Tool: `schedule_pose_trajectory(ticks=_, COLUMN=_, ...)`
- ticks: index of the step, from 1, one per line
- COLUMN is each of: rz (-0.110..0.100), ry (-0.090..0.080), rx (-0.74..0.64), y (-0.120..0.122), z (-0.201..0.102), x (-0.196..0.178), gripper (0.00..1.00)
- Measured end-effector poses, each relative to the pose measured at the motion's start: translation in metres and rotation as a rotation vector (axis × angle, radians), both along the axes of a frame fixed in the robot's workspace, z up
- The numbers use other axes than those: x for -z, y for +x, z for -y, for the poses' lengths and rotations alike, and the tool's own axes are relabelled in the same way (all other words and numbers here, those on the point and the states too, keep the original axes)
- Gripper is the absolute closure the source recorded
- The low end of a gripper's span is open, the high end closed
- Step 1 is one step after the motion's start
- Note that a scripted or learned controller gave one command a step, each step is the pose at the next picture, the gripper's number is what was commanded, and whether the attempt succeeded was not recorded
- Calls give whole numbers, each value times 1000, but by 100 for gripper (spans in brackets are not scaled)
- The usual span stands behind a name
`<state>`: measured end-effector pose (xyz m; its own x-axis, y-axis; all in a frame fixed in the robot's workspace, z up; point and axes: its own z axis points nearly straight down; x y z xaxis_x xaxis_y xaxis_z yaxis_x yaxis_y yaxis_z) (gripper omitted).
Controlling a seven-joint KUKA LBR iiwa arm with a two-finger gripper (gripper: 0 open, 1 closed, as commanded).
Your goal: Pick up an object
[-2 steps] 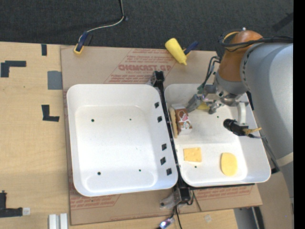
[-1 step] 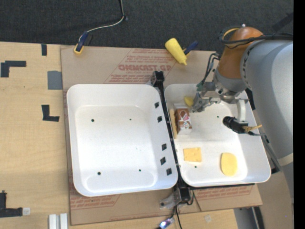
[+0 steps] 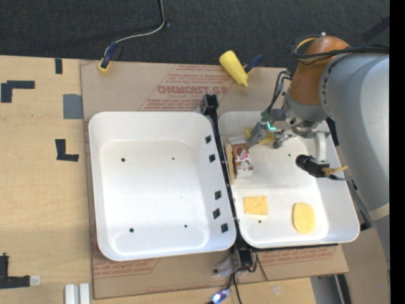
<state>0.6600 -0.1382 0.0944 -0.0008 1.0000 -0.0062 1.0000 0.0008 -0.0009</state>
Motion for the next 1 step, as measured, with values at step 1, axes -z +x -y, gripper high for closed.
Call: schedule_pose_trajectory(ticks=1, rz=5, ry=3, rx=3, y=9, z=48, x=-46, gripper=0)
